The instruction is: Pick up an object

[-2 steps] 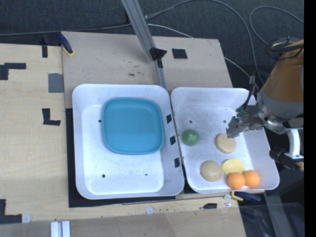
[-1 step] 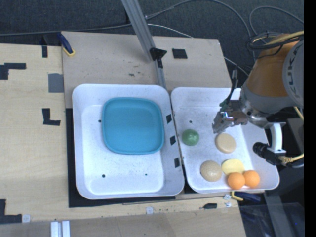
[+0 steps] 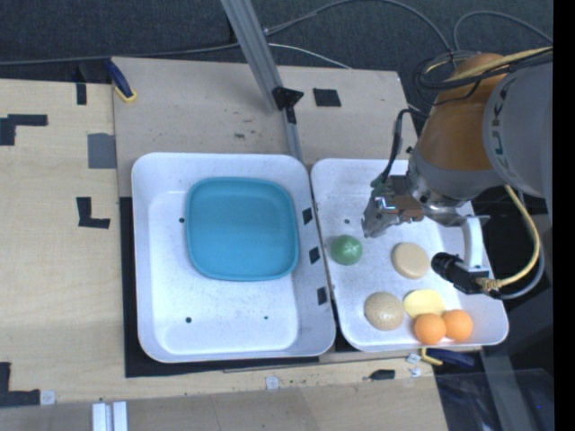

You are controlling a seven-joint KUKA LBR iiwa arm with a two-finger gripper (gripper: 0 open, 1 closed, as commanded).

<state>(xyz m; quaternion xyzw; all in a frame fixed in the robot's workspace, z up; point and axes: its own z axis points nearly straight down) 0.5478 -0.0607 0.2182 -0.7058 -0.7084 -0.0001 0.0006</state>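
right now the gripper [image 3: 375, 223] hangs low over the right bin [image 3: 346, 182], toward the middle right of the frame, with the grey arm [image 3: 503, 142] and its orange band bulking in from the upper right. whether the jaws are spread or closed i cannot tell; the wrist hides them from this slanted view, and nothing is visible between them, so i would not call anything held.

the nearest candidate is the green ball [image 3: 345, 250], lying just below and a little left of the gripper, close to the bin's left wall. further right sits a pale round piece [image 3: 410, 259], and along the lower edge of the bin a beige round piece [image 3: 384, 311], a yellow piece [image 3: 422, 302] and two orange balls [image 3: 444, 327] crowded together, the yellow one touching the oranges. the left bin [image 3: 148, 268] carries a blue square plate [image 3: 241, 228], well apart from the action.

to do this step well, i would go for the green ball: it stands apart from the others, so a descent need not nudge a neighbour. the gripper should be centred over it before dropping, since a round thing squirts sideways if caught off centre. the bin's wall is near on that side, so one jaw risks landing on the rim.
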